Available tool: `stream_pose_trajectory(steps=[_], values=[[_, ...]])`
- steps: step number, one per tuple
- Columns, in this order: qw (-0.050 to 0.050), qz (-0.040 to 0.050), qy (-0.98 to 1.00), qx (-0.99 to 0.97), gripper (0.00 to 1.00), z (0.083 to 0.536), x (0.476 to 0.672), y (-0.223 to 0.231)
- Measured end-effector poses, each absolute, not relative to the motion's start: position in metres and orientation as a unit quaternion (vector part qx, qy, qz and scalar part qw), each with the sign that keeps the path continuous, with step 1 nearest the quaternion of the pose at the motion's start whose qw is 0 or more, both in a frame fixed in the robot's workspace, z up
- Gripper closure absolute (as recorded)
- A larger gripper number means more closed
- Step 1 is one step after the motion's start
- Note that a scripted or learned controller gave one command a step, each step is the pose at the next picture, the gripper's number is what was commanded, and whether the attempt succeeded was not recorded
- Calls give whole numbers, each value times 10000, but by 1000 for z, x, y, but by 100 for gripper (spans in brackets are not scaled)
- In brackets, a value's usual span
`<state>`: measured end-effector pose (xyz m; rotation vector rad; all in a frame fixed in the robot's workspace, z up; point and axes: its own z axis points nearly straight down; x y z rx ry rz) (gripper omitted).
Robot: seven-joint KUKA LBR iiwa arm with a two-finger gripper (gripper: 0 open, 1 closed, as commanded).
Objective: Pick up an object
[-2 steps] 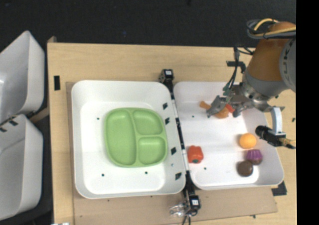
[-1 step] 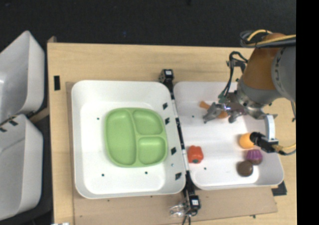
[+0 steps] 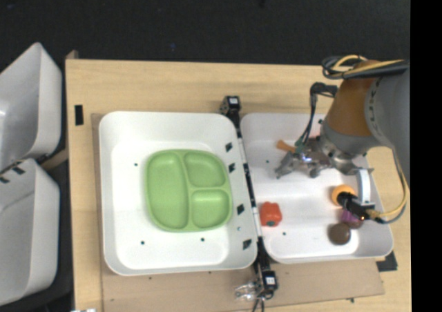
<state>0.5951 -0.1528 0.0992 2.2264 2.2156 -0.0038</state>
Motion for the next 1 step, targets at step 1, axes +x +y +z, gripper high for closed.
stream_pose_trajectory(steps=[1], values=[[21,8,7034,7108,100,112,596,-154]])
